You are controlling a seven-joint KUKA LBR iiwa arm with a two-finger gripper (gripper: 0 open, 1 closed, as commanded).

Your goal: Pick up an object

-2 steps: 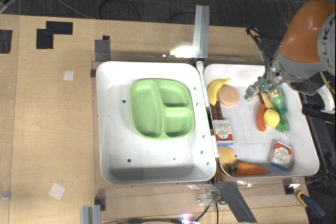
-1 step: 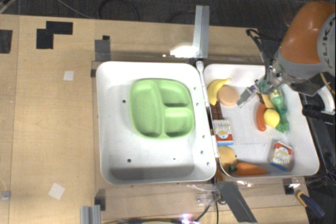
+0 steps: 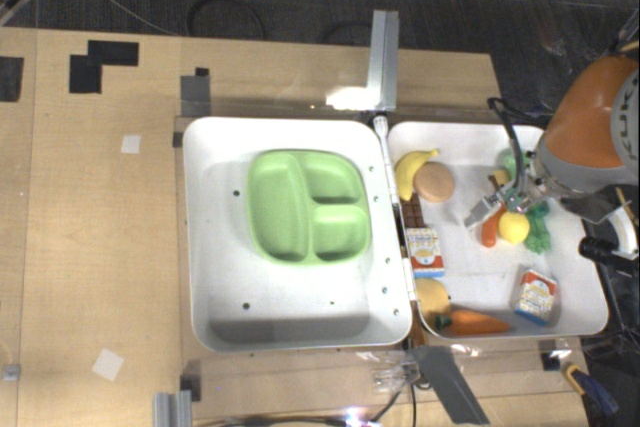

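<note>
I see my gripper (image 3: 503, 207) down beside the lemon (image 3: 514, 228) in the right bin (image 3: 590, 315); nothing lifted yet, and I cannot tell the jaws' state.

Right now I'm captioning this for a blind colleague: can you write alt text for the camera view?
The arm's hand reaches from the right into the right bin, over a lemon among toy foods: a banana, a carrot, two small cartons. The left bin holds a green divided tray.
</note>
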